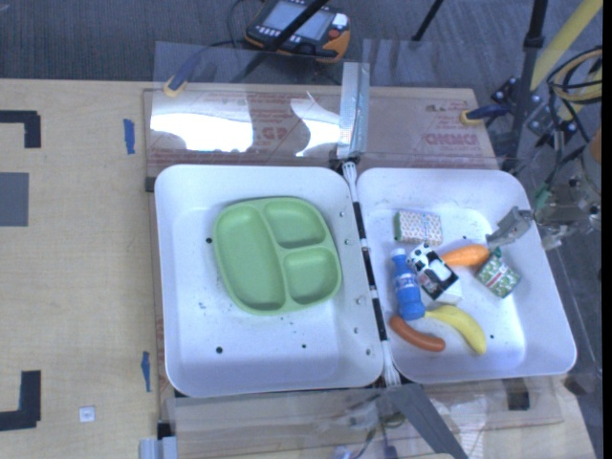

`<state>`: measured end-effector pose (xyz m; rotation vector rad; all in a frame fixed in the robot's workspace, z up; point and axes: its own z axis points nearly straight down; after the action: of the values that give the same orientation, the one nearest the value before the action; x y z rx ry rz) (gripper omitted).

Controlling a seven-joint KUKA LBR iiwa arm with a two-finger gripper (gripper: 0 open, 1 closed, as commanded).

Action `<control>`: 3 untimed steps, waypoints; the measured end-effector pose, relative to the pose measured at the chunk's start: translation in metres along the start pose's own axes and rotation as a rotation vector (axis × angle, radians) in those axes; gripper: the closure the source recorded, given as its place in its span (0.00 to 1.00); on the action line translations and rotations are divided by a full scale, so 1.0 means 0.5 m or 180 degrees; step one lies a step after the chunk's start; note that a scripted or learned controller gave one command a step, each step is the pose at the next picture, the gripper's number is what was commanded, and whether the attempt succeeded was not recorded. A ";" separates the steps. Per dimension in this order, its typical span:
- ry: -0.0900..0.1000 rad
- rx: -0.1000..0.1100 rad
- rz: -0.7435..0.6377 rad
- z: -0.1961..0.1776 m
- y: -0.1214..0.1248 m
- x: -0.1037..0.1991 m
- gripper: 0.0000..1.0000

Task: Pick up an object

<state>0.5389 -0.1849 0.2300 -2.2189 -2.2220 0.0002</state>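
The right bin [535,347] holds several small things. A checkered packet [419,226] lies at the back, with a blue bottle [407,286] and a black-and-white toy [433,272] near the middle. An orange carrot [466,254] and a green carton [498,276] sit toward the right. A yellow banana [463,327] and a red sausage [417,336] lie at the front. My gripper [503,229] reaches in from the right, low over the bin, with its grey tip just above and to the right of the carrot and behind the green carton. Nothing is seen held in it.
The left bin [191,352] holds a green divided plate [277,253]. A clear panel and a metal post [352,113] stand behind the bins. Cables and stand legs crowd the right side, and a handheld controller [296,22] lies at the back.
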 end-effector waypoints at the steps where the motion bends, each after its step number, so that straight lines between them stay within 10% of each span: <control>1: 0.0000 0.0002 0.0023 0.143 0.091 0.013 0.00; 2: 0.0009 -0.0002 -0.0146 0.272 0.137 -0.034 0.00; 3: -0.0005 -0.0015 -0.0356 0.287 0.069 -0.020 0.00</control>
<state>0.5733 -0.1945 0.0862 -2.0941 -2.3459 -0.0035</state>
